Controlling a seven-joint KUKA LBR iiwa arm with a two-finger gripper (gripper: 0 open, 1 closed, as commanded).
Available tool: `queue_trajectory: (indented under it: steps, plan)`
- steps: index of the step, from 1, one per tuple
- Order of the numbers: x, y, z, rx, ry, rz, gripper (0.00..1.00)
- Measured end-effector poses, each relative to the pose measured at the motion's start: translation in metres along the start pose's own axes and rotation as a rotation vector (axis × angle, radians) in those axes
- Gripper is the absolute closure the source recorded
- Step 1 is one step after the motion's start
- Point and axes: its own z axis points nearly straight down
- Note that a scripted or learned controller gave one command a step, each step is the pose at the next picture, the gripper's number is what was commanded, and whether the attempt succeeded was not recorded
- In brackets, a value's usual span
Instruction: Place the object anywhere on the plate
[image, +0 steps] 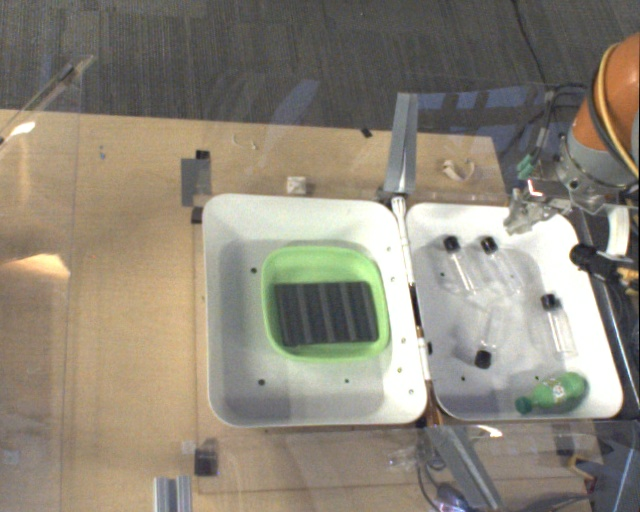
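We see a wooden bench (110, 330) bearing two white bins side by side, the left bin (225, 300) and the right bin (600, 340).

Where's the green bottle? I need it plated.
The green bottle lies in the right bin's near right corner, beside a clear vial.

Green plate (324, 262) in left bin (230, 300); vials (459, 262) in right bin (590, 330).
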Motion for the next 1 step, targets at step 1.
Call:
queue_trajectory:
  steps: [1]
  plan:
    - [0.0000,0.0000,0.0000,0.000,0.000,0.000,0.00]
